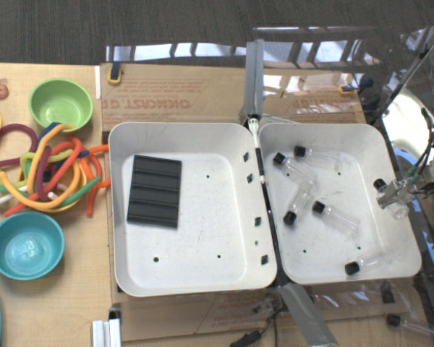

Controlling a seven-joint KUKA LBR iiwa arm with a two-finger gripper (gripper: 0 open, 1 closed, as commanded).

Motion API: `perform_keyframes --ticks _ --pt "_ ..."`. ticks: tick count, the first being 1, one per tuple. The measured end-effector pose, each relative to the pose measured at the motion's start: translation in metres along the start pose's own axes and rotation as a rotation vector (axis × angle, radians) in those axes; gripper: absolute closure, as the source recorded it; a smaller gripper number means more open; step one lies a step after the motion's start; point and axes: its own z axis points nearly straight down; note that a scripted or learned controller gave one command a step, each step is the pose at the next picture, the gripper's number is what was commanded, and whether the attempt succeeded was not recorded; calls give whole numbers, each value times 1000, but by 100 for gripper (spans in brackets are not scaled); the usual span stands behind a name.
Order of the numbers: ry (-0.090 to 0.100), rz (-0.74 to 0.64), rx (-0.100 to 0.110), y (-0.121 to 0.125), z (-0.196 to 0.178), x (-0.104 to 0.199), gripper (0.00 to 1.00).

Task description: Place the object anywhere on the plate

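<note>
The gripper (399, 194) sits at the right bin's (390, 150) far right wall, close to a clear vial with a black cap (380, 185); whether anything is between its tips I cannot tell. More capped vials (301, 166) lie scattered flat across that bin's floor. The black ribbed plate (155, 191) lies in the left bin (202, 266), well apart from them. These vials look light, hard, smooth and round, so likely to roll or slip. A grasp across the middle of the tube seems safest.
</note>
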Motion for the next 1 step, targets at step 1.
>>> perform_keyframes --ticks 1 --pt "1 -125 1 -21 31 3 100"
